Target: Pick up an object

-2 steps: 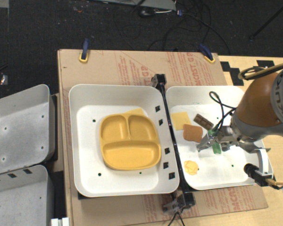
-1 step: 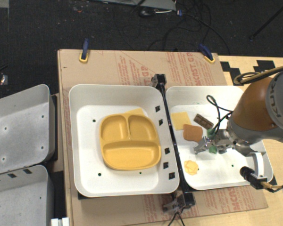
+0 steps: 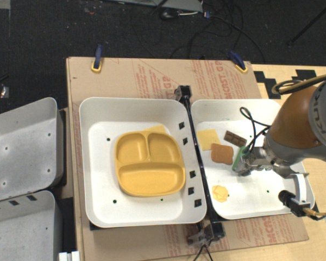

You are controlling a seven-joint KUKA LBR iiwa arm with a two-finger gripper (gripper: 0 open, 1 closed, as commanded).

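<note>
In the right bin (image 3: 261,211), the gripper (image 3: 242,165) hovers low just right of a brown slab (image 3: 222,154), whether clenched or released I cannot tell, so a descent here may close on bare floor or nudge the slab toward the yellow square (image 3: 208,139).

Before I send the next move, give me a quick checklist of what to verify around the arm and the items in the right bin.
1. Gripper over the right bin: ok, it sits beside the brown toast-like piece.
2. Jaws open or shut: cannot tell.
3. Anything held: cannot tell, nothing visible between them.
4. Items apart: not ok, brown piece touches the pale yellow slice; dark brown bar close by.
5. Small yellow piece lies alone: ok.
6. Yellow divided tray in left bin, away from the arm: ok.
</note>
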